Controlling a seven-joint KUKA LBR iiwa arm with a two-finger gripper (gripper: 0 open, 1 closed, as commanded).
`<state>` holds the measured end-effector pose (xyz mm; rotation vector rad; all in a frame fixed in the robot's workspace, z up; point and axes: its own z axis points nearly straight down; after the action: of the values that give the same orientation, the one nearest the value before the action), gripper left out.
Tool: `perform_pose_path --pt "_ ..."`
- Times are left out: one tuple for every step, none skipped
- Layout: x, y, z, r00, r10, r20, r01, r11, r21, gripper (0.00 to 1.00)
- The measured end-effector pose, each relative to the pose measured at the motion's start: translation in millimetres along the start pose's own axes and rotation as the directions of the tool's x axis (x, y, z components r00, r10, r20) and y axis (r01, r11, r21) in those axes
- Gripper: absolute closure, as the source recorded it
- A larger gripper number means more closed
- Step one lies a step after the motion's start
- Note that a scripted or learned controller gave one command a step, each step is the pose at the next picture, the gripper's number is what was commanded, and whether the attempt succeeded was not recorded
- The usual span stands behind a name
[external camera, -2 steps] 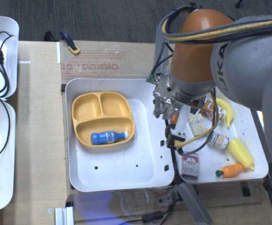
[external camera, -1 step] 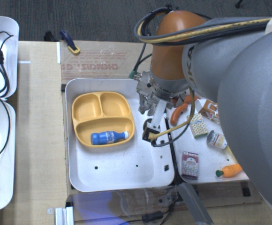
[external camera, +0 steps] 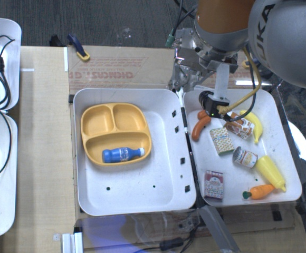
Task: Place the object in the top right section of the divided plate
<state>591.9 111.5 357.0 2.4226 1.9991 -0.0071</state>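
Within the left bin [external camera: 126,191], toward its upper left, a yellow divided plate [external camera: 85,137] is set flat, with two small sections above and one wide section below. A blue bottle [external camera: 121,154] with a white cap is laid on its side in the wide lower section, the cap pointed to the view's right; it is kept apart from the top right section [external camera: 130,118] by the plate's ridge.

Above the wall shared by the two bins, at their far edge, the gripper [external camera: 182,86] is seen under the grey and orange arm [external camera: 232,15]; whether it is spread or closed cannot be told.

Scattered across the right bin [external camera: 286,115] are a red pepper [external camera: 198,126], a checked box [external camera: 221,140], a brown packet [external camera: 240,127], a banana [external camera: 255,124], a can [external camera: 245,157], a yellow bottle [external camera: 271,172], a carrot [external camera: 260,192] and a red carton [external camera: 214,184]. Behind the bins a cardboard sheet [external camera: 121,70] is laid on the bench [external camera: 42,141].
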Motion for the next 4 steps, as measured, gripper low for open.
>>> perform_pose_path --pt "0.1 -0.1 0.1 1.000 0.000 0.000 0.000 1.000 0.000 0.00" --pt "38.7 26.2 90.4 0.999 -0.032 0.000 0.032 0.999 0.002 0.00" --pt "37.9 26.9 81.9 0.999 -0.032 0.003 0.032 0.999 0.003 1.00" --pt "-16.3 -55.5 77.1 0.999 0.033 -0.001 -0.033 0.999 0.002 1.00"
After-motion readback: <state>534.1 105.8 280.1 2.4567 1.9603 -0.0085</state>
